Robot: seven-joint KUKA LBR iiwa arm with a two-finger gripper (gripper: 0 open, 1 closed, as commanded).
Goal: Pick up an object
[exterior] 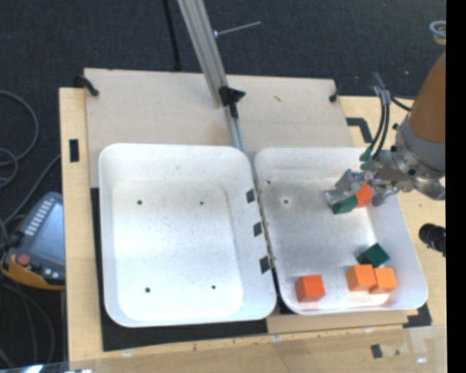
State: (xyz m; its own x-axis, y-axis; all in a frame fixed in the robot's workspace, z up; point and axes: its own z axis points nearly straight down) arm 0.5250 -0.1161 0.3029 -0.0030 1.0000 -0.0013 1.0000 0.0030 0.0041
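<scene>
Gripper [349, 195] is over the right bin [324, 168], upper part, fingers pinching an orange block [363, 196] with a green piece [343, 205] just beside it at the tips. Near the bin's front edge: green block [373, 254], two touching orange blocks [372, 277], another orange cube [310, 287]. Left bin [124, 162] alongside.
</scene>
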